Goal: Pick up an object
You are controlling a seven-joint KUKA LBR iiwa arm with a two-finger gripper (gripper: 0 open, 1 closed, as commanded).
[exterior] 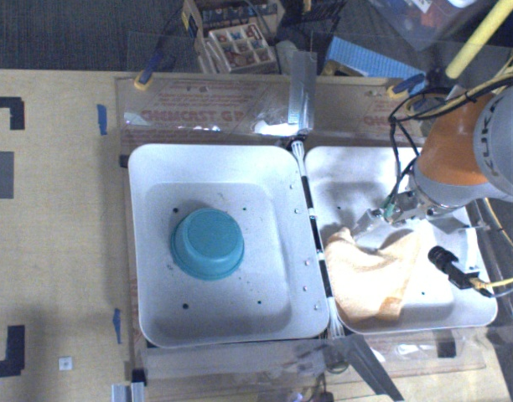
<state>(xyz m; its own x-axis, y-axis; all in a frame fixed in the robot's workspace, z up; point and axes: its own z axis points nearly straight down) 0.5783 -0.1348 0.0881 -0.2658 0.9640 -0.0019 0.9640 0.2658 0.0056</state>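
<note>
Where bench [55, 224] spreads, two bins [147, 174] sit.

Two shallow bins sit side by side on a bench [55, 249], touching along their inner edges. The left bin [147, 174] holds one upturned bowl [208, 243], lying slightly toward nine o'clock of the bin's centre, apart from every wall. The right bin [340, 170] holds a crumpled cloth [370, 276], spread from its centre toward seven o'clock and reaching the wall shared with the left bin. The arm [462, 153] enters from three o'clock, and its gripper [391, 212] hangs over the right bin's centre, just at the cloth's twelve o'clock edge. Behind both bins, at twelve o'clock, runs a low board [206, 107], with clutter beyond it.
</note>
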